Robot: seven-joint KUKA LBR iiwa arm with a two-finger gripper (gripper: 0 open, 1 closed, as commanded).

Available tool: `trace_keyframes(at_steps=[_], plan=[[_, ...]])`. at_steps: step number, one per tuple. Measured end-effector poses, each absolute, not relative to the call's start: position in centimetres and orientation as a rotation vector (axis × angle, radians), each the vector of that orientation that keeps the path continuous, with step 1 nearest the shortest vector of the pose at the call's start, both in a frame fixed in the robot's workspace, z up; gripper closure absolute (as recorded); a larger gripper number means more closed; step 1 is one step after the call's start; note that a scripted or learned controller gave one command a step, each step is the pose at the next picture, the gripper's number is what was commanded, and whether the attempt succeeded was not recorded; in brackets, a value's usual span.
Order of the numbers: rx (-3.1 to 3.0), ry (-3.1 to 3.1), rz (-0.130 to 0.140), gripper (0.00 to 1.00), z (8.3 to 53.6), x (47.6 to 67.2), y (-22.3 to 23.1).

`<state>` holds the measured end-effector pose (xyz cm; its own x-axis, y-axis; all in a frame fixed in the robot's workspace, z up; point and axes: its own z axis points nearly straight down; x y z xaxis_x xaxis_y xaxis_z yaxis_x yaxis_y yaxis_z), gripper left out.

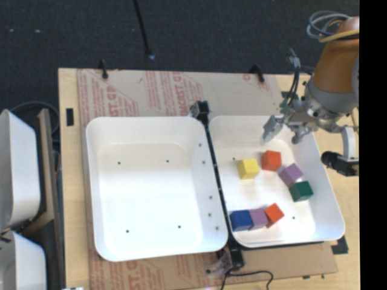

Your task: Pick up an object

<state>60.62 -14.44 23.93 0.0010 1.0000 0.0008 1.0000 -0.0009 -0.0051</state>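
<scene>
The orange block (271, 160) sits in the right bin (326, 222), touching nothing — a yellow block (248, 168) lies near. The pincer (283, 133) hovers above it, spread open and empty; descending off-centre could nudge it away

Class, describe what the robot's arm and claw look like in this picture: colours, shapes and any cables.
The arm is a thick rounded body with a wide orange band above a grey wrist. Pale looped cables sit at its top, and a dark cable runs down its side. The claw is grey metal with two slim fingers.
</scene>
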Motion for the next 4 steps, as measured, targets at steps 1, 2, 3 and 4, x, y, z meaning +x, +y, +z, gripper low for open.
trace_keyframes(at_steps=[1,2,3,4], plan=[[-2.222,-2.222,-0.001,0.0,24.3,60.7,-14.4],[-2.22,-2.219,0.004,0.0,18.5,59.9,-14.0],[-2.224,-2.223,-0.003,0.0,13.8,60.2,-14.0],[-2.224,-2.223,-0.003,0.0,13.4,60.2,-14.0]])
